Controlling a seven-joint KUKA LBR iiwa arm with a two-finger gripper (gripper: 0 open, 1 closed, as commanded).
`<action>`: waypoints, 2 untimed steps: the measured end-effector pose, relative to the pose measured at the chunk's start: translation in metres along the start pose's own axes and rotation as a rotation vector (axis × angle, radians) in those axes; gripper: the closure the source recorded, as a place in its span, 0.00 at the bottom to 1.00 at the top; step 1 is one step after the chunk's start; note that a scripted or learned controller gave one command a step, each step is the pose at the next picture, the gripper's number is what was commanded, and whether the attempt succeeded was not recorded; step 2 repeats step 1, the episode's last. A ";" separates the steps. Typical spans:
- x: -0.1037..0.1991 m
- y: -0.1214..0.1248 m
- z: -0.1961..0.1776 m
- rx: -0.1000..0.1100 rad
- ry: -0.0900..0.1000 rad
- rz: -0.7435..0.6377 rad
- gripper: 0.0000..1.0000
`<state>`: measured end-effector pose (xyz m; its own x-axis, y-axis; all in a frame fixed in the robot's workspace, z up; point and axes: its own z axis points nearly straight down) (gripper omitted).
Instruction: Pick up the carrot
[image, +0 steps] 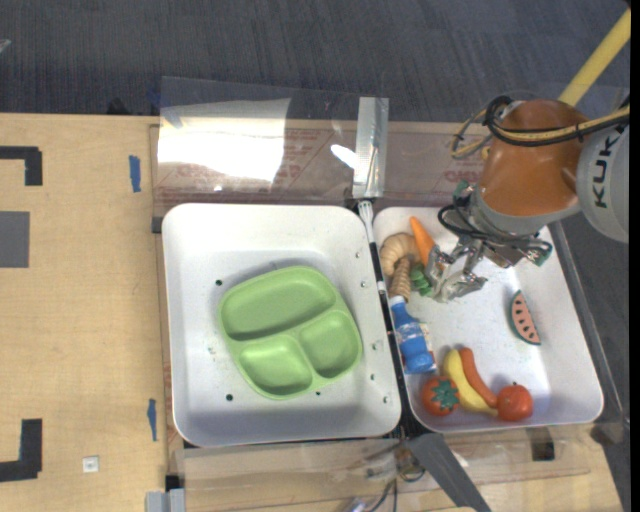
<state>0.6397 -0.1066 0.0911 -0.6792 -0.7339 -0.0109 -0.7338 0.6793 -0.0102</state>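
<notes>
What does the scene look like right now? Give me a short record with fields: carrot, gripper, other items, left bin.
carrot: small orange carrot in the right bin, near its top-left corner, lying beside a tan croissant
gripper: gripper low over the right bin, just right of the carrot; nothing seen between its fingers
other items: blue bottle, banana, two tomatoes, watermelon slice
left bin: left bin holds a green divided plate
task state: carrot not yet picked up
</notes>
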 end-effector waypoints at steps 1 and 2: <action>0.002 0.000 0.002 -0.003 0.004 0.002 0.00; 0.002 0.000 0.002 -0.003 0.004 0.002 0.00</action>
